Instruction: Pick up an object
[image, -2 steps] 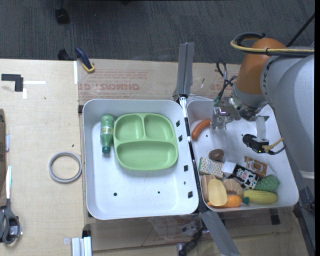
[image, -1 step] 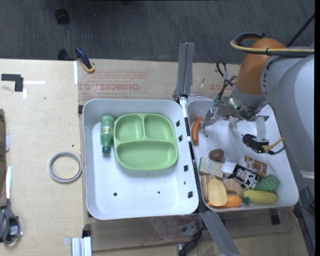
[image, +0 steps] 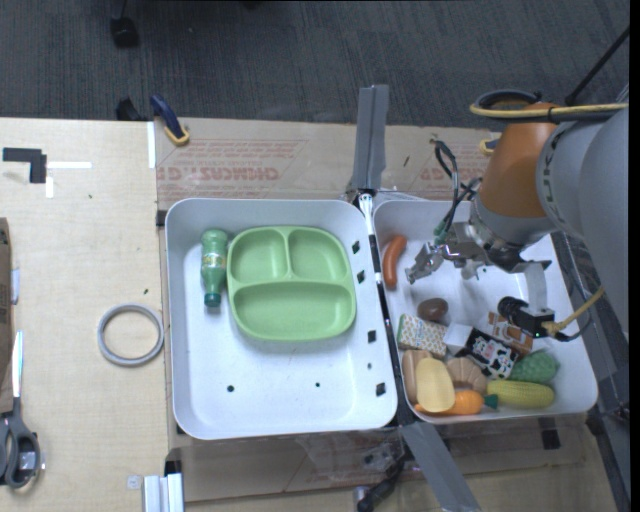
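Hovering in the right bin (image: 570, 395), the gripper (image: 425, 262) spreads its fingers, holding nothing (an orange sausage (image: 393, 259) lies just beside).

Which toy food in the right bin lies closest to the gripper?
The orange-red sausage against the right bin's left wall, just left of the gripper; the other foods are piled lower down.

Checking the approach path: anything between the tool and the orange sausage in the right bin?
Nothing visible. The tool hangs over bare floor of the right bin, and the orange sausage lies just to its left by the bin wall. The other toys sit lower in the bin.
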